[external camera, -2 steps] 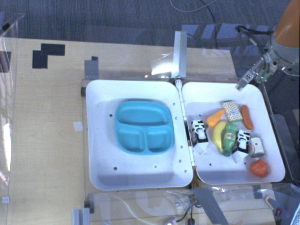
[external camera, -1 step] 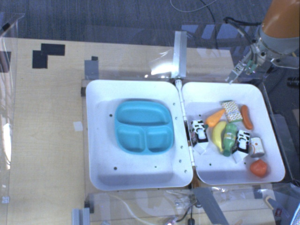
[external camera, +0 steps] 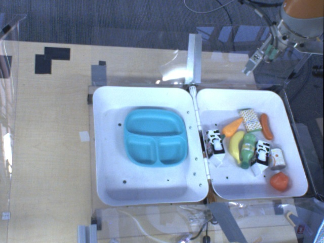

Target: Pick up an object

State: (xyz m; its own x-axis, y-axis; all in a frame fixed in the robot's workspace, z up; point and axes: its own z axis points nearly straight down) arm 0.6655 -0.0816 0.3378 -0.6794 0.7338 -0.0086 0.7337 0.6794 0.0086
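My gripper (external camera: 259, 58) hangs high at the upper right, above and beyond the far edge of the right bin (external camera: 293, 135), well apart from everything in it. Inside that bin lie an orange carrot (external camera: 233, 127), a yellow banana (external camera: 235, 146), a green bottle (external camera: 247, 151), a checkered packet (external camera: 250, 119), an orange-red sausage-shaped piece (external camera: 267, 126), two black-and-white cartons (external camera: 215, 144) (external camera: 262, 152), a small can (external camera: 277, 159) and a red tomato (external camera: 279, 181). Nothing is seen in the gripper.
The left bin (external camera: 106, 135) holds a blue divided tray (external camera: 154, 135). A metal post (external camera: 194, 57) rises behind the ridge where the bins meet. Clear panels stand around the bench, and a cable (external camera: 212, 4) loops on the floor behind.
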